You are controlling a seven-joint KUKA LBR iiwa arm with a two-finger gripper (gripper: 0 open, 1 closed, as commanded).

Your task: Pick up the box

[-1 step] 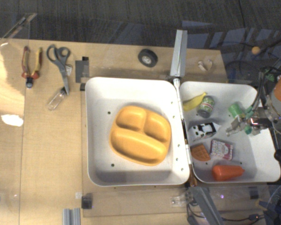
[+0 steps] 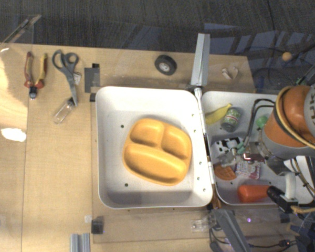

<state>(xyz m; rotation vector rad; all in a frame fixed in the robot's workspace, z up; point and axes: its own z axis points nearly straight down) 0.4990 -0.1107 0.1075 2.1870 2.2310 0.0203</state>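
White right bin point(image 2: 241, 199) crowded; my gripper point(image 2: 245, 156) low over pink-white box point(image 2: 248, 169), beside banana point(image 2: 218, 114), can point(image 2: 230, 118). Jaw state: cannot tell. Should centre on box, avoid orange item point(image 2: 253, 192), close slowly.

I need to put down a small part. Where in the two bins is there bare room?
Left bin: bare white floor rings the yellow tray, widest along the left wall and front edge. Right bin: crowded with a banana, can, orange item, other clutter and the arm above.
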